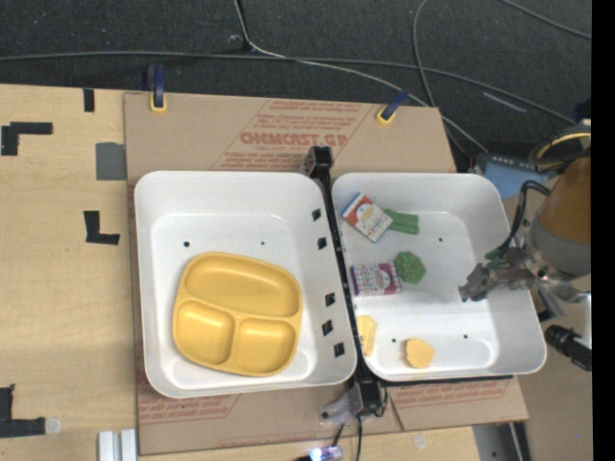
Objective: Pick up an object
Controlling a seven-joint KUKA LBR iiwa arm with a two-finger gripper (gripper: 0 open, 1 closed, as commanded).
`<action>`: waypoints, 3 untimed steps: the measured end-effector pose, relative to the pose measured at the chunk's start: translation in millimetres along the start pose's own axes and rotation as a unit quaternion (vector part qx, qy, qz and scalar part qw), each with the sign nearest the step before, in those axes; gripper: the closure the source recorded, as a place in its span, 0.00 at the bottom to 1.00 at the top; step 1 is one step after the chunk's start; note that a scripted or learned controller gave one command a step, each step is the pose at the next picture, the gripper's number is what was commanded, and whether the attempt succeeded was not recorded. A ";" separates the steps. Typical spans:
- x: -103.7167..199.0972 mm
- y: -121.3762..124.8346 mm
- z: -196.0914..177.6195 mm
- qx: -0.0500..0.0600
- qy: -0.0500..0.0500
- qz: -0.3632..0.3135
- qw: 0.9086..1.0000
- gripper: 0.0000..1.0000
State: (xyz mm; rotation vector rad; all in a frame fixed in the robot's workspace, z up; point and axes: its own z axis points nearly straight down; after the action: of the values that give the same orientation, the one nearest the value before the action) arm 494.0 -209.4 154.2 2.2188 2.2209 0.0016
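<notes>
The right bin [480,200] holds several small items: a red and white carton [366,217], a green piece [405,224] beside it, a green broccoli-like lump [410,267], a purple and white packet [374,279], a yellow piece [366,334] at the bin's left wall and a yellow round piece [419,353] near the front. My gripper [477,287] hangs over the right side of this bin, well right of the broccoli, with nothing visible between its fingers. Its dark fingers point left and down.
The left bin [159,200] holds a yellow divided plate [236,313]. Both bins rest on a cardboard sheet [288,133] held by clamps at its far edge. Cables run across the dark area behind. The arm's orange band [569,200] is at the right edge.
</notes>
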 end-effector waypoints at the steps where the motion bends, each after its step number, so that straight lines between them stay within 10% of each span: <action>1: -7.9 8.0 -52.6 -0.001 -0.001 0.000 1.000 1.00; 3: 46.6 21.3 -71.9 0.002 0.001 -0.002 1.000 1.00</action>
State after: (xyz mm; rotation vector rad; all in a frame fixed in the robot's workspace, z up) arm 515.1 -162.7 226.1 2.2168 2.2273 -0.0007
